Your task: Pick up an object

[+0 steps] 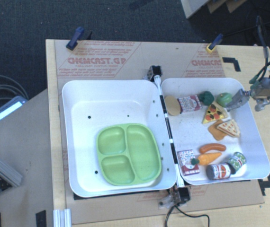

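Hovering just right of the green ball (pixel 224 99), the jaws (pixel 241 100) look empty, openness unclear; the ball seems light, smooth, slippery.

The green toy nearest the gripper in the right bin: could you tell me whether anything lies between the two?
Nothing visible does. The gripper sits at the right bin's upper right rim, and the green toy lies just to its left with only bare white floor between them. The pizza slice lies below that line.

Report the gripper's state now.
Gripper: at the right bin's far right edge, nothing seen between its fingers; open or closed cannot be told.
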Motion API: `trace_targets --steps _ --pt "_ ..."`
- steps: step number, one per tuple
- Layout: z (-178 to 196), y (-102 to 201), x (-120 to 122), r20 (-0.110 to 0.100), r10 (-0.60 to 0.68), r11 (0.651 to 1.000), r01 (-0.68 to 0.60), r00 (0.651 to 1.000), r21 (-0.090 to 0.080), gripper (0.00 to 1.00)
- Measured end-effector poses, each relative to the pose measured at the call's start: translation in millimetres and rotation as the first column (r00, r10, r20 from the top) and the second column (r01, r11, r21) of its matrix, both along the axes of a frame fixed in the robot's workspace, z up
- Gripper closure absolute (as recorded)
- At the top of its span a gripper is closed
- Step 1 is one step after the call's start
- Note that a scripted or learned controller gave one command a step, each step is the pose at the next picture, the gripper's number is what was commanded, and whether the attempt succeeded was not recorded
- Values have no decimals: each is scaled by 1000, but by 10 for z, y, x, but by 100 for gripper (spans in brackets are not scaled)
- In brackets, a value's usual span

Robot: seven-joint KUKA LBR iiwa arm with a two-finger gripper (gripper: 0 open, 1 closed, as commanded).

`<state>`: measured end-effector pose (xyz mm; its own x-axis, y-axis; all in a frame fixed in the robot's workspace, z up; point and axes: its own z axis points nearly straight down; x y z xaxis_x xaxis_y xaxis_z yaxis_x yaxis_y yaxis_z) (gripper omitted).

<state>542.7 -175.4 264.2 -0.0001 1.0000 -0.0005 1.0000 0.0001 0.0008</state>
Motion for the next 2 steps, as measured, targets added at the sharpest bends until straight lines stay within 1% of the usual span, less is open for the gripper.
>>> trace_targets --steps 1,2 --pt "-898 173 333 -3 1 1000 -1 1000 1 0" --pt "-1692 260 945 4 0 1000 0 1000 -1 0"
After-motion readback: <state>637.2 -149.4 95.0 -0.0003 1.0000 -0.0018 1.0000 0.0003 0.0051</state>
